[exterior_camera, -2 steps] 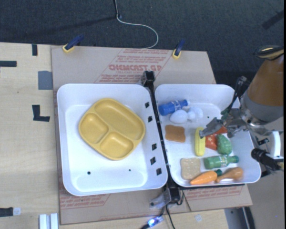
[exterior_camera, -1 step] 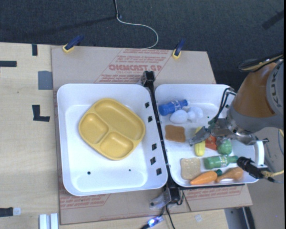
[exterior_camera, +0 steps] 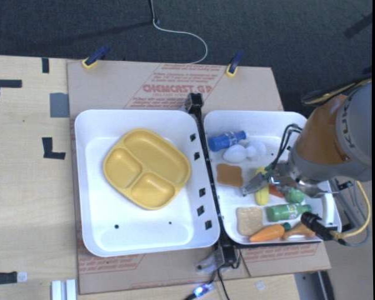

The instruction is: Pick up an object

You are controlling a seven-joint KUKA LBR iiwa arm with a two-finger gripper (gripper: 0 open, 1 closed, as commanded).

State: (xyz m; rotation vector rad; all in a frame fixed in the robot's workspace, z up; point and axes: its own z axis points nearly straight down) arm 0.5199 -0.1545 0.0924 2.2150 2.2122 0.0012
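We see a wooden bench (exterior_camera: pixel 25 199) topped with printed cardboard (exterior_camera: pixel 175 86), and on it two shallow white plastic bins. The left bin (exterior_camera: pixel 87 230) carries a yellow plate (exterior_camera: pixel 147 167), smooth, rounded-square, moulded into three compartments. The right bin (exterior_camera: pixel 253 119) is crowded with small toy foods. The grey arm (exterior_camera: pixel 356 136), with its orange band, comes in from the right, and its gripper (exterior_camera: pixel 257 183) hangs low over the middle of the right bin; we cannot tell whether the jaws are open or closed. Just below the gripper sits a small yellow piece (exterior_camera: pixel 262 197), glossy and stubby. Beside it lies a green bottle (exterior_camera: pixel 286 212) on its side, with a flat tan cracker (exterior_camera: pixel 249 219) to its left and a tapered orange carrot (exterior_camera: pixel 268 232) along the near wall. A brown square slice (exterior_camera: pixel 229 175) lies left of the gripper, a white egg-like lump (exterior_camera: pixel 235 153) above that, and a blue bottle (exterior_camera: pixel 225 139) near the far wall.
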